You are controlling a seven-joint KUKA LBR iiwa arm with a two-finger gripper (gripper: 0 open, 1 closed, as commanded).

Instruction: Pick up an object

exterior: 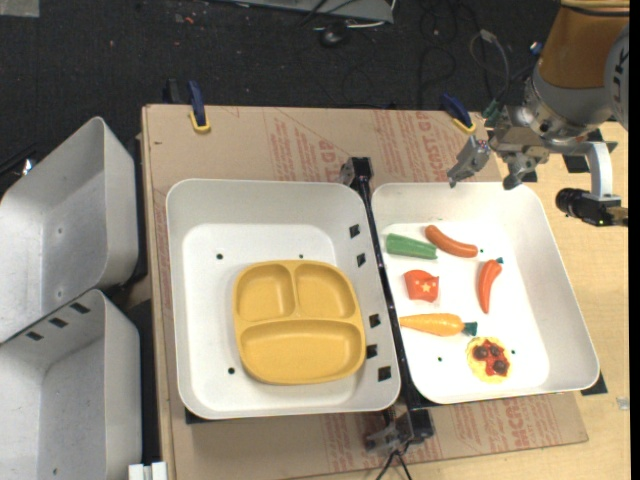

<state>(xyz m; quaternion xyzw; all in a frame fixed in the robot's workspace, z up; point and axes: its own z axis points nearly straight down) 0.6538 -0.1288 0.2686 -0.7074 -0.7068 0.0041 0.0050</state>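
The right bin (540, 268) holds several toy foods: a green cucumber (411, 247), an orange-red sausage (451, 241), a red chili pepper (487, 282), a red tomato piece (422, 286), an orange carrot (434, 324) and a small yellow pizza with red topping (488, 358). My gripper (492, 168) hangs above the far rim of the right bin, its two fingers spread open with nothing between them. The sausage lies nearest to it, below and to the left.
The left bin (200, 268) carries a yellow sectioned plate (298, 321). Black clips run along the seam between the two bins (372, 268). Two spare white bins (60, 228) lie off the bench to the left. A blue clamp (198, 108) sits on the board's far edge.
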